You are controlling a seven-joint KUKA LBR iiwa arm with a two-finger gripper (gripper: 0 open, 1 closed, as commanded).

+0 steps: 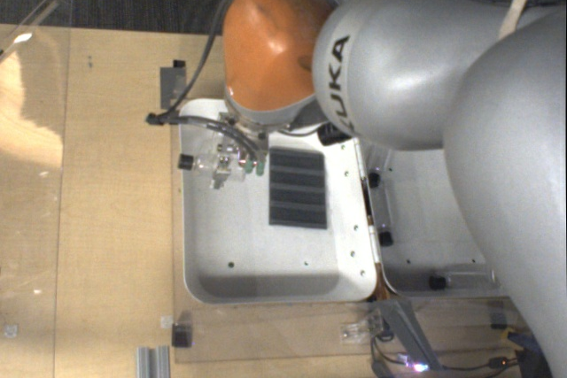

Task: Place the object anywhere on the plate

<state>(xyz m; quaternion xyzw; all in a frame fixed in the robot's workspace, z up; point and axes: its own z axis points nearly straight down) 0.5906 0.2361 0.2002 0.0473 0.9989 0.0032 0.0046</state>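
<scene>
My claw (227, 162) hangs over the left bin (266, 279), beside a dark ribbed plate (298, 189); its grip state cannot be determined.

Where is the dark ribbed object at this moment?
In the camera view, the dark ribbed object lies flat on the floor of the left bin, in its upper right part, just right of the gripper and below the arm's orange band.

We read the black letters "UKA" on the grey arm (399, 75), just beside its orange band (266, 44). The brand's first letter is hidden. We find no other readable text.
</scene>
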